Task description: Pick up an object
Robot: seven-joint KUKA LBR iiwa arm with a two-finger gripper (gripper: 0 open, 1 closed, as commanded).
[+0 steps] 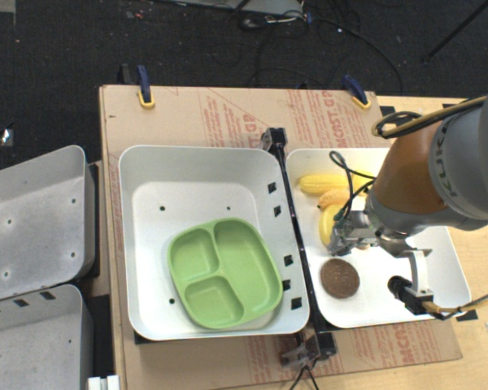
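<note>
Slanted overhead view of a surface (203,108) bearing two shallow white bins side by side. The left bin (138,218) holds a green tray (224,273) with three compartments, lying toward the bin's near edge. The right bin (447,258) holds the candidate objects: two bananas (321,184) near its far-left corner, a third banana (327,222) along its left wall, and a brown disc (339,277) toward its near-left corner. The arm (427,173) reaches over the right bin, and its hand (350,232) hangs low over the left part of that bin, just beside the third banana and just above the disc in the view. Whether the hand is open or closed cannot be told, since the wrist covers it, and no object is seen in its grip. As a judgement, the task stands at the approach or descent stage: every object lies on the bin floor, so the closing on one of them and the lift both remain to be done.
</note>
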